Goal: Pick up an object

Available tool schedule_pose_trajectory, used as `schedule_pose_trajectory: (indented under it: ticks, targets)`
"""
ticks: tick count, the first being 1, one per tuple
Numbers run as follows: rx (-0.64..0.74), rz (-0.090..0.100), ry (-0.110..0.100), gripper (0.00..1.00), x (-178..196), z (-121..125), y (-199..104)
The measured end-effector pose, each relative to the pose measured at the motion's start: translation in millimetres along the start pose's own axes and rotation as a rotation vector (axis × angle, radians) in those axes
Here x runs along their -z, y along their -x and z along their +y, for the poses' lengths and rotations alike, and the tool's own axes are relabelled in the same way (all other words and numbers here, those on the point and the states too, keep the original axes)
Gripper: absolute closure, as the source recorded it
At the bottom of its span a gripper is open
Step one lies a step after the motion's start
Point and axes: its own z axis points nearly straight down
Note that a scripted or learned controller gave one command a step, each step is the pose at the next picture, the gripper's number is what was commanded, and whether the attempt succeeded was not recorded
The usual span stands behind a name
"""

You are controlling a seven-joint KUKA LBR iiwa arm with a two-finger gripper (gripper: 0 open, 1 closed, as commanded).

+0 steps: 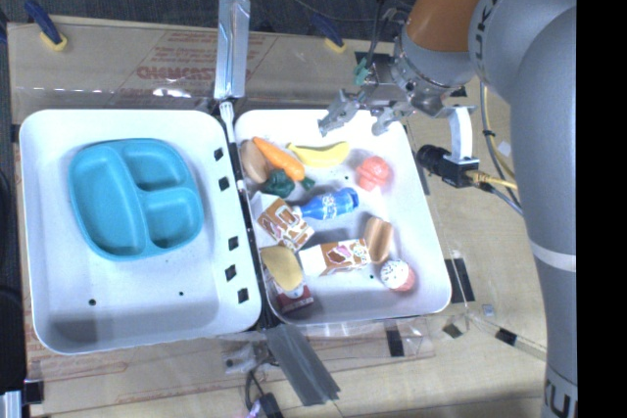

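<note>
Nearest my camera sits the front rim of the right bin (345, 313), which I use as my landmark throughout. Just inside that rim I see a small round white and red thing (398, 275), a brown bun-like piece (377, 236) behind it, a flat printed packet (339, 256) and a yellowish piece (280, 264) towards the left wall. Mid-bin lies a blue bottle (328, 205) on its side, a second printed packet (285, 223) just left of it, and a pink round fruit (373, 172) to the right. Further back rest a banana (320, 153) and a carrot (275, 158). Left of the right bin, the other bin (39, 240) holds a blue divided tray (136, 195). Over the right bin's far rim hangs the gripper (358, 116), fingers spread apart, with nothing between them
</note>
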Motion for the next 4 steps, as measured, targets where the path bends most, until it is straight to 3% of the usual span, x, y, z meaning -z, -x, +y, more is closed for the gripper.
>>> schedule_pose_trajectory:
  ticks: [1,2,3,4]
  targets:
    - [-0.028,0.001,0.002,0.0,-129,-8,-8]
    - [0.273,0.0,0.002,0.0,-96,-52,37]
    - [0.465,-0.002,0.005,0.0,-85,2,33]
    - [0.503,-0.001,0.002,0.0,-151,27,-34]
